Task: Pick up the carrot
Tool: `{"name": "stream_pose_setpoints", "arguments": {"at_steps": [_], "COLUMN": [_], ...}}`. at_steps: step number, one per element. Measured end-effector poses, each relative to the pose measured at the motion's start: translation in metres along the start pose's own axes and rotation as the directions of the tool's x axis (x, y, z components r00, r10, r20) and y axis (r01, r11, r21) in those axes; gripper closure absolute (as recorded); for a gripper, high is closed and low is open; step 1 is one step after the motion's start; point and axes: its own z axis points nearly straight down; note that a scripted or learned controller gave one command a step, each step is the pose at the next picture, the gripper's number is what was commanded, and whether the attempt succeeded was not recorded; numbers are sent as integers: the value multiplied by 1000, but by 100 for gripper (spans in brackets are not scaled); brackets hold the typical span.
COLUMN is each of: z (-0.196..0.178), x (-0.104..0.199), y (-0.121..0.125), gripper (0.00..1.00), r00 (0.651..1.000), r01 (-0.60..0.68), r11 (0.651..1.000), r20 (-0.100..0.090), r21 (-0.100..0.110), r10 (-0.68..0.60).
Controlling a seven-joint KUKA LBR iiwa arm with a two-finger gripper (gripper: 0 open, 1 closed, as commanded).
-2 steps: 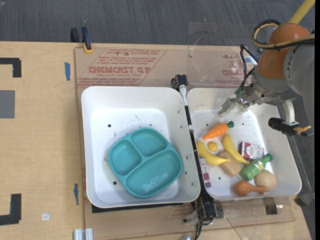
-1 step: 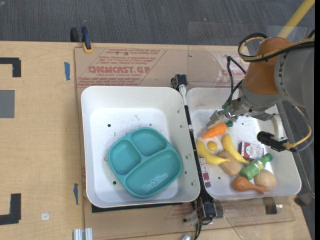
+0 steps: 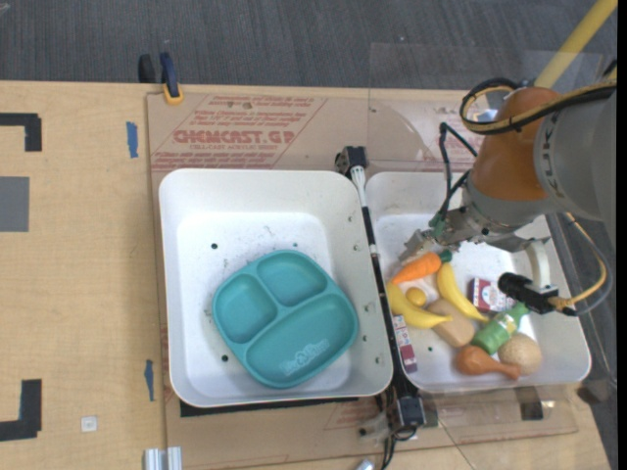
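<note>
The carrot, orange with a small green top, lies in the right bin near its left wall, pointing down-left. My gripper hangs under the orange wrist band, just above and slightly right of the carrot's green end. From this angle it is very close to the carrot or touching it. The arm's body hides the gripper's tip.
Crowded beside the carrot are two yellow bananas, a beige block, a red-and-white box, a green item and a brown drumstick. The left bin holds a teal divided plate. Cables loop around the wrist.
</note>
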Motion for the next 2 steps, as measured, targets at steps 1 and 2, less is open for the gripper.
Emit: {"name": "stream_pose_setpoints", "arguments": {"at_steps": [1, 2], "z": [-13, -98], "x": [-3, 61], "y": [3, 67], "gripper": [100, 100], "r00": [1000, 953], "r01": [-2, -303], "r11": [1000, 953], "r20": [9, -2], "r21": [-10, 0], "r10": [2, 303]}}
